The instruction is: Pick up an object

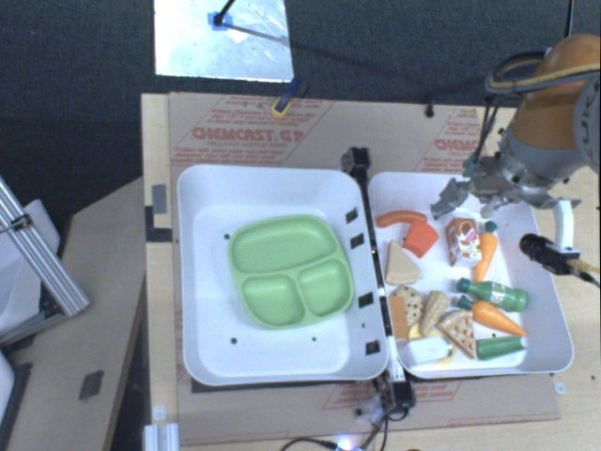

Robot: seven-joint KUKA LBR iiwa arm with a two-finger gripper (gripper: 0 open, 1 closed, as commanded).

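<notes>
The fingers [472,198] hang over the far end of the right bin [554,346], spread apart with nothing between them. Just below them stands a small red-and-white carton [462,240], with an orange wedge [422,239] and a curved red-orange piece [401,218] to its left. An upright carrot [485,255] lies just beside the carton. Further from the fingers lie a green bottle [495,295], another carrot [498,318], bread pieces [403,267] and crackers [435,311]. Well to the left, the other bin [207,252] holds a green divided plate [289,270]. Both bins rest on the surface [235,130].
</notes>
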